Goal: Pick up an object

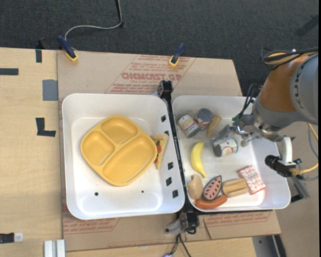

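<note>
My gripper (239, 133) hangs low over the middle of the right bin (278, 197), at the end of the grey arm with the orange band (281, 84). Directly to its left lies a grey and white can (224, 145), touching or very close to the gripper tip. Near it are a yellow banana (197, 158), a small labelled can (187, 125), a grey round lid (204, 115) and a tan stick (214, 123). Along the front of that bin lie a pink box (251, 179), a tan cylinder (234, 186), a watermelon slice (212, 187) and a red sausage (210, 202).
The left bin (80, 197) holds a yellow divided plate (117, 149) and a small yellow and red toy (160, 146) against its right wall. A black divider (173, 143) runs between the bins. A black cable and connector (281, 166) hang off the wrist over the right rim.
</note>
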